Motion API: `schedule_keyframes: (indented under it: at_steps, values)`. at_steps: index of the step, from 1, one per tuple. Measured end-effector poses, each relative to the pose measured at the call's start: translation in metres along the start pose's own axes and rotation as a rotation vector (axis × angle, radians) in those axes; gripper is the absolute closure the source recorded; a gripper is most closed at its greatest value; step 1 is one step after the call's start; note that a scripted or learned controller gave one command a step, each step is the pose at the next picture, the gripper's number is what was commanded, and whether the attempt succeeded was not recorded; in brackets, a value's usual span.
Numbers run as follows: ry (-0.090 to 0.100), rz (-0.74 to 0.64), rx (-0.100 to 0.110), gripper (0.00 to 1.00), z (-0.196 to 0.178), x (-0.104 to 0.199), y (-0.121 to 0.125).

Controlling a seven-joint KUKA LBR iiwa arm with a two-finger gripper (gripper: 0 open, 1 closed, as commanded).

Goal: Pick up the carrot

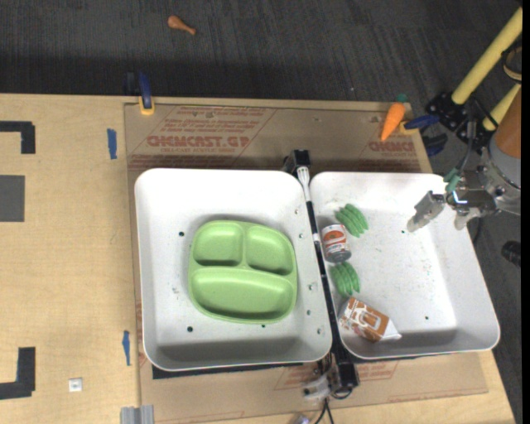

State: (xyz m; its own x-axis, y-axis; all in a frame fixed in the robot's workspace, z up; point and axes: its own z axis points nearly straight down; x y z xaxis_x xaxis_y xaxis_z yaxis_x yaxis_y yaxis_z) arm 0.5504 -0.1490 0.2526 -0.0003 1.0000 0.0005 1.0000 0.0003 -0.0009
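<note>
Gripper point(432, 209) is what we see first: it comes in from the right and hangs over the upper right part of the right bin point(464, 331). One grey finger point(424, 212) points down and to the left, toward the bin floor. We cannot tell how far the fingers are apart, and we see nothing between them.

We count two white bins. In the left bin point(157, 248) lies one green tray point(243, 270) with three compartments. In the right bin we count four things, all along its left side: two green leafy pieces, one point(354, 219) above and one point(345, 278) lower, one small can point(334, 243) between them, and one orange and white packet point(368, 321) near the front corner.

We see one carrot point(392, 121). It lies outside the bins, on the cardboard sheet point(207, 137) behind the right bin, well apart from the gripper. One small orange object point(180, 25) lies on the dark floor at the top left; we cannot tell what it is.
</note>
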Motion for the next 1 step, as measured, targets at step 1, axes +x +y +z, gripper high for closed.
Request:
schedule_keyframes:
  at_steps: [1]
  values:
    - [0.0, 0.072, 0.001, 0.0, 0.1064, 0.0526, -0.0639]
